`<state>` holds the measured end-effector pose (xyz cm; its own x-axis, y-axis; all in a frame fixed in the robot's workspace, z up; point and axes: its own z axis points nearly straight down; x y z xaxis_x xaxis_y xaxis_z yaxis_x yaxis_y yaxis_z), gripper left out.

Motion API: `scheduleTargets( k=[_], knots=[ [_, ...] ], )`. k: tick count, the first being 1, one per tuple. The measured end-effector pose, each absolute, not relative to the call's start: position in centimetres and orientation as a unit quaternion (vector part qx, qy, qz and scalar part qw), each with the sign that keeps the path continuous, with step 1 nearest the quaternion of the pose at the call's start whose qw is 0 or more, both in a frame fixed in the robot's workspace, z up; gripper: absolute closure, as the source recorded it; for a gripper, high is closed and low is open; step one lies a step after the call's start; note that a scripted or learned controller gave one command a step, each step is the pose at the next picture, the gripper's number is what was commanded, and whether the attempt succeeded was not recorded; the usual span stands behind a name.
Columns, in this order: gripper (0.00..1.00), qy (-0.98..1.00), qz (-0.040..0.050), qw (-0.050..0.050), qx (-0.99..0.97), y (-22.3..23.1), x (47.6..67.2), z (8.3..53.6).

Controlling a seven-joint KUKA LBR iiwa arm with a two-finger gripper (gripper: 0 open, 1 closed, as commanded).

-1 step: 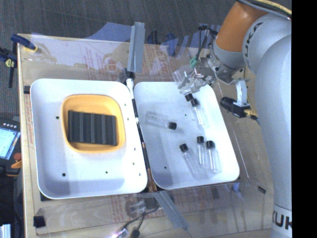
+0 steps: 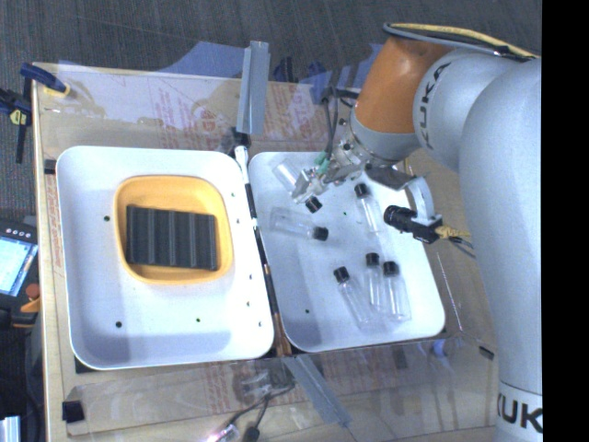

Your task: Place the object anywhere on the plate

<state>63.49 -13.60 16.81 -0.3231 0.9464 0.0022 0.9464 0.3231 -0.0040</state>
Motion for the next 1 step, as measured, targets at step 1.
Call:
scheduleTargets(
  k=[1],
  knots=[
    [1.0, -0.815, 0.0004, 0.0, -0.58, -5.11, 61.38, 25.94]
  ],
)
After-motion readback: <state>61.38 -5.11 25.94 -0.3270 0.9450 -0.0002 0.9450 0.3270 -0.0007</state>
